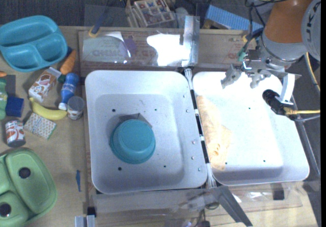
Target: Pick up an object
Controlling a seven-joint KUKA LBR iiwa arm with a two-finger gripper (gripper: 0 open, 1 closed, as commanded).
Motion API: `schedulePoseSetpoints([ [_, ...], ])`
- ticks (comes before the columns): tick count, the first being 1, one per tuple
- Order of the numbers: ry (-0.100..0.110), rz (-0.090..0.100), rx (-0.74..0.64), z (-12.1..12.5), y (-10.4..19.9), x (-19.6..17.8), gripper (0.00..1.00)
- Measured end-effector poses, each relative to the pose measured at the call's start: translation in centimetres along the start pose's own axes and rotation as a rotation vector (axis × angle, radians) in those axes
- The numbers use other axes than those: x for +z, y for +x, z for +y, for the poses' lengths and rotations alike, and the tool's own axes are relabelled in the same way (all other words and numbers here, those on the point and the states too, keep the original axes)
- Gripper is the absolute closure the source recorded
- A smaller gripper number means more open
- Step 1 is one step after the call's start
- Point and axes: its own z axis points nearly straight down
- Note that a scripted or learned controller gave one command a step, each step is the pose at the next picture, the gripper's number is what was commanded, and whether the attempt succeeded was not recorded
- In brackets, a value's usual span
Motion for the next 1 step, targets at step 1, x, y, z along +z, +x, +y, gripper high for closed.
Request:
schedulePoseSetpoints([
  [1, -0.006, -0.003, -0.101, 3.56, -7.25, -2.43, 0.00],
])
